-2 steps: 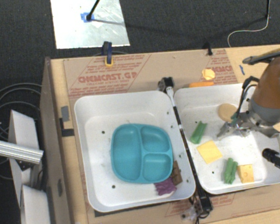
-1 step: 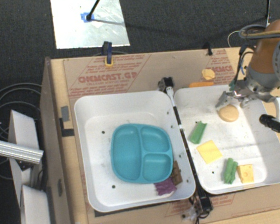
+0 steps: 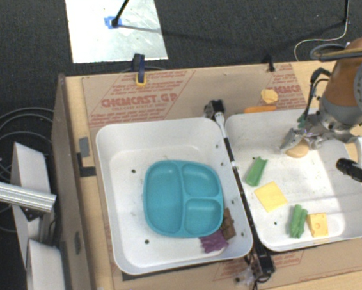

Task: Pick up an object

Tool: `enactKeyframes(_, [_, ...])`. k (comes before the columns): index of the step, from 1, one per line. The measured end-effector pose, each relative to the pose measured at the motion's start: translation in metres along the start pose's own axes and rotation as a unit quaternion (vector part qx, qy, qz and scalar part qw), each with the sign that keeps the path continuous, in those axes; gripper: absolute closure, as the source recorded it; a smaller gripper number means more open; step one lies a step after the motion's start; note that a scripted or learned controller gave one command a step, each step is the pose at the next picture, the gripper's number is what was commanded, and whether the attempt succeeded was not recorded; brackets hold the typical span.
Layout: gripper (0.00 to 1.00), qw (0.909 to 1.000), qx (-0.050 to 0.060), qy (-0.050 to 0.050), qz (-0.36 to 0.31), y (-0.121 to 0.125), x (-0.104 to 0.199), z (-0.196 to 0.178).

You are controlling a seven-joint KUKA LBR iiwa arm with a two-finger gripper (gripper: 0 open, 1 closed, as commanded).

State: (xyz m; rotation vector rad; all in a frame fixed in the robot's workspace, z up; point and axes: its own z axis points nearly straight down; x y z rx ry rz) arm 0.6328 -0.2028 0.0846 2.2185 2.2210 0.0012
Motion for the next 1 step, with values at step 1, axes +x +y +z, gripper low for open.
enactKeyframes(1, [1.00, 1.0000, -0.003, -0.002, -0.003, 0.0023, -0.0005, -0.0137])
